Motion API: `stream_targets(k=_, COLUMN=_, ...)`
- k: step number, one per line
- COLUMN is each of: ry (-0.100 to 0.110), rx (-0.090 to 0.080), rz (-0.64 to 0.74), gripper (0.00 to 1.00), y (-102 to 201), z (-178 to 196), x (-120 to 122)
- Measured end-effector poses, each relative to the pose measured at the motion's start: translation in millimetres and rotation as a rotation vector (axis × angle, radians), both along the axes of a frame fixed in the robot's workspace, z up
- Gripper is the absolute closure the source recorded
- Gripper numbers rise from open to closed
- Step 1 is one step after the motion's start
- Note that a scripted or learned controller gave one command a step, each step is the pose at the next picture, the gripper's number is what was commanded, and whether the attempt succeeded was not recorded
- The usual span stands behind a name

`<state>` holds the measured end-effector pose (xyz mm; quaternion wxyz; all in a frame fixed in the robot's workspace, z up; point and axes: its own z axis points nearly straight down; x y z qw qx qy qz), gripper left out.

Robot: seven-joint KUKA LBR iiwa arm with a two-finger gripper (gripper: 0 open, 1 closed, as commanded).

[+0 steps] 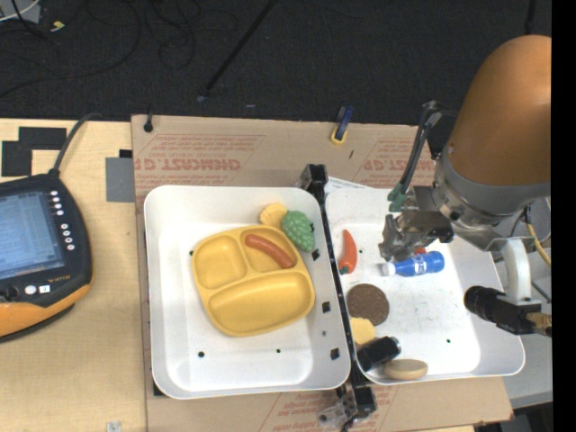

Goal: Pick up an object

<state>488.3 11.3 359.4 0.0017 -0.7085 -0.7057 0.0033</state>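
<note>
- At nine o'clock we see a black tablet-like control pendant [36, 241] lying on the tabletop [108, 349].
- The left white bin [171, 331] carries a yellow divided plastic tray [252, 282] with a toy sausage [270, 248]; green toy grapes [299, 229] sit at its one o'clock.
- In the right white bin [468, 349], an orange toy pepper [347, 251], a brown disc [368, 303] and a blue-and-white bottle [417, 265].
- The hand [400, 241] hangs just above the bottle's left end; we cannot tell its opening.
</note>
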Motion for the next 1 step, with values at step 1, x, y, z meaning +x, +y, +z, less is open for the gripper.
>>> stream_targets(k=1, ry=-0.013, rx=0.005, rz=0.009, gripper=1.00, y=50.6, z=82.9, x=-9.8)
